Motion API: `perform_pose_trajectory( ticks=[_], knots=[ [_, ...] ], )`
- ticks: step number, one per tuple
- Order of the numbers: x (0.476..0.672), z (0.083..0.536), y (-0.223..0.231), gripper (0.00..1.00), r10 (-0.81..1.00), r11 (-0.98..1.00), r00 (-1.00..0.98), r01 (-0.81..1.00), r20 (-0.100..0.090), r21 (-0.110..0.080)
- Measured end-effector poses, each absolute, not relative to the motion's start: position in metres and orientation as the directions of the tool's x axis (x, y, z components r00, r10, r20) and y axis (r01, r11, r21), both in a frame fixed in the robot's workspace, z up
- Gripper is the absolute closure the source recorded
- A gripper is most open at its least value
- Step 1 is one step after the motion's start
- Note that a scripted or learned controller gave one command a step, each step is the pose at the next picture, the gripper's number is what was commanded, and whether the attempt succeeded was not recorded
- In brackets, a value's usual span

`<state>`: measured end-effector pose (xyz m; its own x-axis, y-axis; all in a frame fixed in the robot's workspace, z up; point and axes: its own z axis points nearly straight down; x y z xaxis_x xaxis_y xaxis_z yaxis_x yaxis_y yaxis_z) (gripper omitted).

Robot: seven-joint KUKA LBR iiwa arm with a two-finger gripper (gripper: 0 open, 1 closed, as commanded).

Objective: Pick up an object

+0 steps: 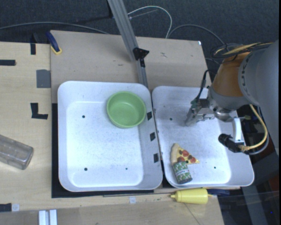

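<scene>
- I am seeing the gripper (195, 117) hanging low over the upper middle of the right bin (234, 172), with the grey arm and its orange band (228, 81) reaching in from the right.
- I cannot tell whether it is open or closed; nothing is showing between its tips, and the speckled floor beneath it is lying bare.
- The nearest objects are sitting in the near part of that same bin: a toy pizza slice (183, 154) is lying flat, and a small green can (182, 171) is lying on its side just below it, the two touching or almost so.
- Both are lying well apart from the gripper, toward the front of the bin, with open floor between.
- A green bowl (126, 109) is resting upright in the left bin (75, 168), near its upper right corner, close to the wall dividing the two bins.
- A slanted metal pole (126, 29) is crossing the back of the table (18, 83) and coming down at the seam between the bins.
- A yellow bottle (192, 196) is lying on the table just outside the right bin's front rim.
- A clear plastic container (9, 150) is lying on its side at the far left of the table.
- Cables (253, 142) are looping beside the arm's wrist at the right bin's edge.
</scene>
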<state>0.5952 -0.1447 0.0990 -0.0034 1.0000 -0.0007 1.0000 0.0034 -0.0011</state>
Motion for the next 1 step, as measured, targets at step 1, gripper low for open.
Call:
perform_pose_trajectory(
  ticks=[1],
  knots=[
    [0.6004,0.1424,-0.1469,1.0,1.0,0.001,-0.001,1.0,-0.001,0.003]
  ],
)
